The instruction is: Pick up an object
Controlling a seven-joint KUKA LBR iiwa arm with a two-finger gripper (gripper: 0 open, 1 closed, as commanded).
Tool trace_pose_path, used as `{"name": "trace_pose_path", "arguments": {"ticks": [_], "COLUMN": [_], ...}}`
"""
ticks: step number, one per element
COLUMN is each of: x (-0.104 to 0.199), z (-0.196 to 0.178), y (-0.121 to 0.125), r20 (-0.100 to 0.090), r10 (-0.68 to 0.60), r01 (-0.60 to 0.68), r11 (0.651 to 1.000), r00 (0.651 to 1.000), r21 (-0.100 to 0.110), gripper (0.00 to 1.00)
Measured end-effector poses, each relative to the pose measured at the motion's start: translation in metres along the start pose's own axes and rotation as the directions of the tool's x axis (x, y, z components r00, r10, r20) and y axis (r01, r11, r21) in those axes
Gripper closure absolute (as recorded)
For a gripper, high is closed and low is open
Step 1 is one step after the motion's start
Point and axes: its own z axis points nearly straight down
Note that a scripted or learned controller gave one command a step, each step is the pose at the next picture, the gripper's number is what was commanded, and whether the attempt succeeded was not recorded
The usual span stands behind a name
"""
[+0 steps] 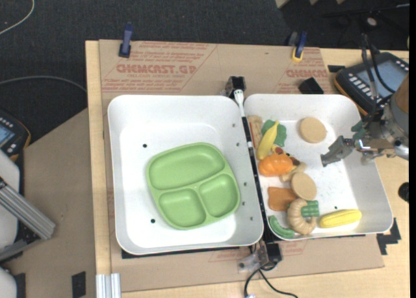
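Where toys crowd its left edge, right bin (364, 180), pincer (333, 154) over bare floor

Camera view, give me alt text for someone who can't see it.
A robot arm's claw hangs over the right white bin, beside a pile of toy food. The left white bin holds a green divided plate.
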Motion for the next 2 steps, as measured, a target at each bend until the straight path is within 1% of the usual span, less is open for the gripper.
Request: {"name": "trace_pose_path", "arguments": {"ticks": [1,2], "x": [0.038,0.116], "z": [-0.18,-0.277], "y": [-0.003,-0.003], "r20": [0.002,-0.002], "r10": [-0.006,-0.01], "r01": [0.006,0.01], "r11": [1.0,1.0], "r00": [1.0,1.0], "r21": [-0.022,-0.015], "gripper": [0.0,0.0]}}
